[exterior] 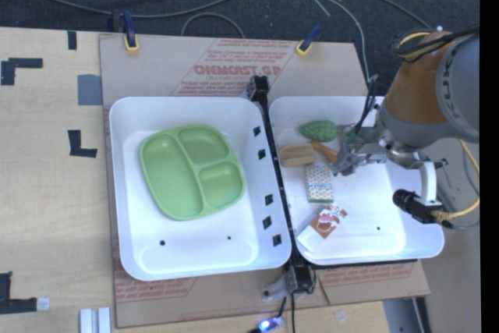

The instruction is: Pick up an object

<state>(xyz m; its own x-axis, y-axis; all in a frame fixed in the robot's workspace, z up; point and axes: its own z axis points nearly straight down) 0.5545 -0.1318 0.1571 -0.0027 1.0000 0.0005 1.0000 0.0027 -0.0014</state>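
Observation:
In the right bin (pixel 390 242) several small objects lie near its left side. There is a green leafy piece (pixel 318 129), a tan bread-like roll (pixel 295 155), an orange carrot-like piece (pixel 325 150), a pale patterned packet (pixel 319 182) and a red and white packet (pixel 328 221). My gripper (pixel 348 157) hangs low over the bin, just right of the orange piece and the patterned packet. Its fingers are dark and small against the bin.
The left bin (pixel 156 246) holds a green divided plate (pixel 192 171). A black divider runs between the two bins. Cables cross the dark floor behind the bench. The arm's grey and orange body covers the right bin's far right corner.

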